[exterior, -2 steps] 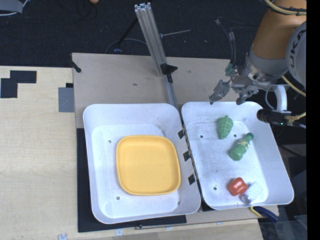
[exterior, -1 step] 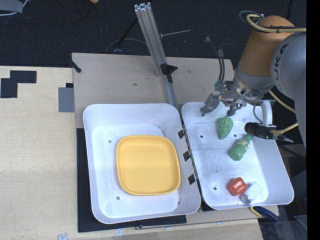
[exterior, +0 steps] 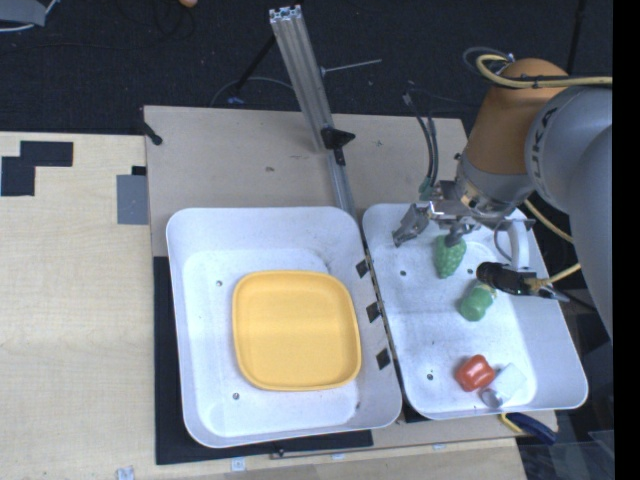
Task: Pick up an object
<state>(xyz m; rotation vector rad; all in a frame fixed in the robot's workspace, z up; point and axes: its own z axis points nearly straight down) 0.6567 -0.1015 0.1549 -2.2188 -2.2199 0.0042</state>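
Over the right bin [exterior: 560, 368] we see the arm [exterior: 560, 158] reaching in from the right, wrist bent down. Both white bins sit on a tan bench; the left bin [exterior: 190, 268] holds a yellow plate [exterior: 296, 329]. We log the gripper [exterior: 432, 226] as spread wide, holding nothing, just beside a green object [exterior: 449, 256]. Nearby lie a second green piece [exterior: 476, 302] and a red object [exterior: 475, 372].

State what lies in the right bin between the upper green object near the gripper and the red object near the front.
The lower green object lies between the upper green object and the red object, in the camera view.
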